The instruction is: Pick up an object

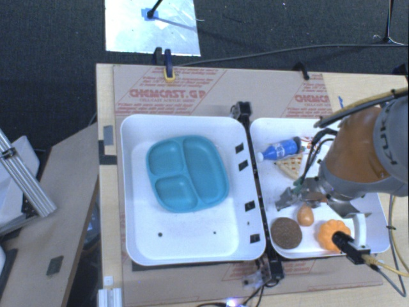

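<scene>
Five small objects lie in the right bin [261, 133], and we count one of each: a blue bottle [280, 149] on its side near the far left corner, a tan waffle-like wedge [291, 165] just beside it, a small orange-brown egg-shaped piece [306, 216] nearer the front, a round dark brown disc [287, 233] at the front left, and an orange ball-like object [330, 232] to the disc's right. We see the gripper [295, 196] low over this bin, just above the egg-shaped piece and near the wedge; we cannot tell its state or whether it has hold of anything. One grey arm [364, 155] with an orange band reaches in from the right. One teal divided tray [186, 173] with three compartments sits in the left bin [137, 235]. Both bins rest side by side on one cardboard-covered bench [192, 85].
</scene>
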